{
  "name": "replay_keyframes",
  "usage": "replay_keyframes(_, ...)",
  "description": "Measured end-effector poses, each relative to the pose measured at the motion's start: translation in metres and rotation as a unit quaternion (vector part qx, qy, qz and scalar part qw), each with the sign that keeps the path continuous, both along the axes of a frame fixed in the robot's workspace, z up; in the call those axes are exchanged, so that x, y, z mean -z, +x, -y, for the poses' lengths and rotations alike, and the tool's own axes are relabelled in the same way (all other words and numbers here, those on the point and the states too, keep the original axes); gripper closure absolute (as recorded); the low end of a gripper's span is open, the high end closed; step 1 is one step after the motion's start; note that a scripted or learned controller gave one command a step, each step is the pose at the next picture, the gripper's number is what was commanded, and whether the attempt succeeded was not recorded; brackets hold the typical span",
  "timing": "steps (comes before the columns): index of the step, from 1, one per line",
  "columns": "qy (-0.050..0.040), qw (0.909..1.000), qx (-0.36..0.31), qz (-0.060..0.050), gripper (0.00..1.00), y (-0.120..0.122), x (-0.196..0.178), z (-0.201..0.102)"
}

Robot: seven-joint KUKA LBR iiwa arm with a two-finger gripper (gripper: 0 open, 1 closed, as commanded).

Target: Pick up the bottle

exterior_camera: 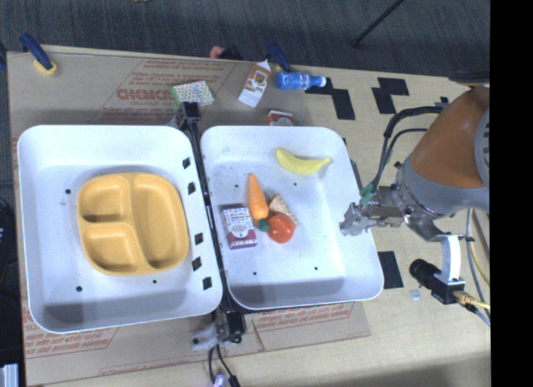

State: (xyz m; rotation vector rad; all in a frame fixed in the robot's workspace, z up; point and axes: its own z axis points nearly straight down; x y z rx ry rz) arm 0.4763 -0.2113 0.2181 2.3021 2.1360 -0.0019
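One small blue plastic bottle (298, 81) lies on its side beyond both bins — light, smooth, roll-prone; grasp mid-body. Gripper (356, 218) state — cannot tell.

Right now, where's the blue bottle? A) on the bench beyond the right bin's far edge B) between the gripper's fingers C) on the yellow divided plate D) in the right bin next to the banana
A: the blue bottle lies on its side on the bench beyond the far rim of the right bin, while the gripper sits at that bin's right edge.
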Motion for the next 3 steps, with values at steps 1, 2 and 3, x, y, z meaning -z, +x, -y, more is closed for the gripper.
replay_keyframes(1, 0.0023, 0.9925, 0.122, -0.003, 1.00, -0.001, 0.061, -0.011)
replay_keyframes(2, 0.0013, 0.9768, 0.214, -0.001, 1.00, 0.000, 0.015, -0.008)
replay_keyframes(3, 0.0011, 0.9397, 0.342, -0.002, 1.00, 0.000, 0.010, -0.023)
